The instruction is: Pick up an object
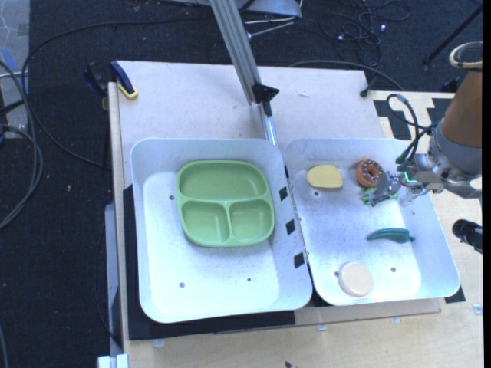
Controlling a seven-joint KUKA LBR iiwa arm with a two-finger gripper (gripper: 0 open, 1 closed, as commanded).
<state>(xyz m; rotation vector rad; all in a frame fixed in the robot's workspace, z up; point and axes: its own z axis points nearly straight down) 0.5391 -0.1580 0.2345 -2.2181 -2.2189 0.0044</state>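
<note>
The worktop (199, 102) is carrying two white bins: the left bin (153, 282) is holding a green divided plate (226, 203), and the right bin (430, 271) is holding the loose pieces. The arm (464, 125) is reaching in from the right, its hand (403, 181) hanging low beside a brown doughnut (369, 172); whether it is apart or together I cannot tell. A yellow piece (325, 177), a pale disc (356, 279) and a green bean-like piece (390, 235) are all lying free. Nothing looks lifted, so the whole pick seems to be remaining.
</note>
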